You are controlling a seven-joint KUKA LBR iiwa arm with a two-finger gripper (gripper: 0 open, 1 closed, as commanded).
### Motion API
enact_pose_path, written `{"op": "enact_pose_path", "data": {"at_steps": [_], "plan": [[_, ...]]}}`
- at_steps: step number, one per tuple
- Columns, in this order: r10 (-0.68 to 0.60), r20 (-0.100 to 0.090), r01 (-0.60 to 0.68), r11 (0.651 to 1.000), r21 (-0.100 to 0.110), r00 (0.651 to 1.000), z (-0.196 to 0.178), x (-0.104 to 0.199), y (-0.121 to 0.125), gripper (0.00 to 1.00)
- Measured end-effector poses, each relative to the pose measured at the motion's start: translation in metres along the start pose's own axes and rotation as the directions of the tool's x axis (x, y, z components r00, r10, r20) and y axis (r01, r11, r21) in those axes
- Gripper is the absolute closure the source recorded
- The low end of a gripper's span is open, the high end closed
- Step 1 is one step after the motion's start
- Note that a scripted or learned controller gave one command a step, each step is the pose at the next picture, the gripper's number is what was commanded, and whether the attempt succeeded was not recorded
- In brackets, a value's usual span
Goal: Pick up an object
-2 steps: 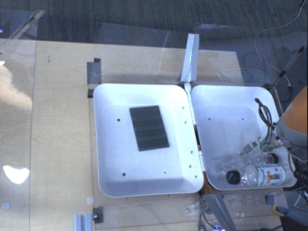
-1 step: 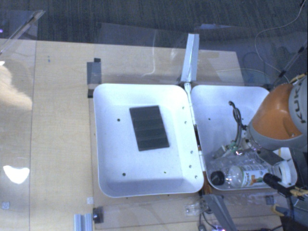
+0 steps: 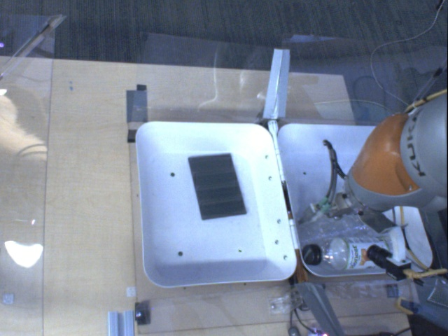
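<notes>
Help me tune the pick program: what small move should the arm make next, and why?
Probably a short descent toward the clear bottle. It lies on its side at the right bin's near edge, right beside the arm's wrist; the dark slab sits far off in the left bin.

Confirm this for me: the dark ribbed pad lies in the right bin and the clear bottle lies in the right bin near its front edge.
Wrong on the pad. The camera view shows the dark ribbed pad lying in the left bin, not the right one. The clear bottle does lie in the right bin near its front edge.

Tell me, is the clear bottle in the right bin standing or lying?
Lying. The clear bottle rests on its side in the right bin, black cap pointing left.
</notes>
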State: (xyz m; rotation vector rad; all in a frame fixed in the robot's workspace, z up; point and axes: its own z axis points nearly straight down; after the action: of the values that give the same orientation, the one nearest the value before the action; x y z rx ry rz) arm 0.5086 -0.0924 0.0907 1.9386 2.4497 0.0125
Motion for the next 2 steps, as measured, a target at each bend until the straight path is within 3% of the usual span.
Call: {"op": "enact_pose_path", "data": {"at_steps": [1, 2], "plan": [[0.167, -0.002, -0.167, 0.986, 0.005, 0.986, 0.003, -0.050, 0.066, 0.00], [0.024, -0.005, -0.024, 1.000, 0.011, 1.000, -0.045, -0.106, 0.036, 0.00]]}}
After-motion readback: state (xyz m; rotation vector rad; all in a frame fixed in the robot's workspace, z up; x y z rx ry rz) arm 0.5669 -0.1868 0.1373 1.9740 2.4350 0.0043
